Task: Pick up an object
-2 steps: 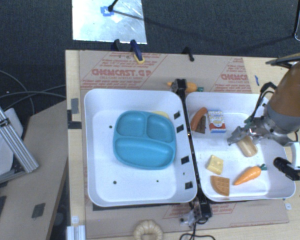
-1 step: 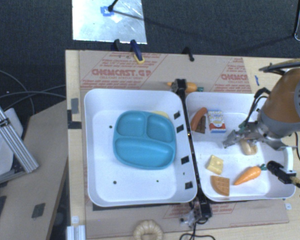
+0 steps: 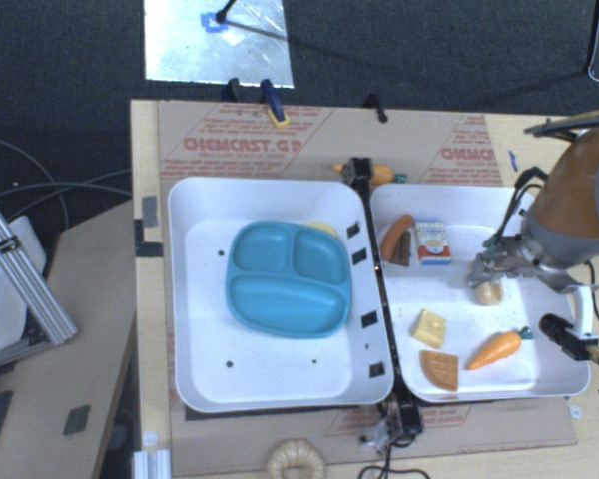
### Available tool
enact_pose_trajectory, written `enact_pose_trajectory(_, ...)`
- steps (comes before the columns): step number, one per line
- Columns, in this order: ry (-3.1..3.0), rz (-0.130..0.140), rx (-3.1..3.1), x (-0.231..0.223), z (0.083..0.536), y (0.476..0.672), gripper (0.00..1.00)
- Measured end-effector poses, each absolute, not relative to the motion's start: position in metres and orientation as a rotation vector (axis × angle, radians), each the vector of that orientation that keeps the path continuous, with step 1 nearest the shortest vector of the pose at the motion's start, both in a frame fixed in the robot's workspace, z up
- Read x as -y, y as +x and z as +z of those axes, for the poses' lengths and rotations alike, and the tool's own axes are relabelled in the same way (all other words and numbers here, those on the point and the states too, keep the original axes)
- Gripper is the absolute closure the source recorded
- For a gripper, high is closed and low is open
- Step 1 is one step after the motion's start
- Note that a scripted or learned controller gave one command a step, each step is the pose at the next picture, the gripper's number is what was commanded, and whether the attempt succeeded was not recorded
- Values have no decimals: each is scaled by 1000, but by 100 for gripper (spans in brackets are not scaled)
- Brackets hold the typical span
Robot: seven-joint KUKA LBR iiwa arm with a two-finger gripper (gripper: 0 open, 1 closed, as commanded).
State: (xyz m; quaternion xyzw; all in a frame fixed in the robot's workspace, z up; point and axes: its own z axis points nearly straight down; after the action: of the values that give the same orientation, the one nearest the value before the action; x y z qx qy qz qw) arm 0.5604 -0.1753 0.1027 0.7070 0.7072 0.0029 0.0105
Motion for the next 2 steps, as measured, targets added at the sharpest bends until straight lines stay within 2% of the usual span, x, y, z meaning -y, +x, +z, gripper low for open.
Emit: enact_pose_trajectory(2,2212,6,-2221,180,220,561,100)
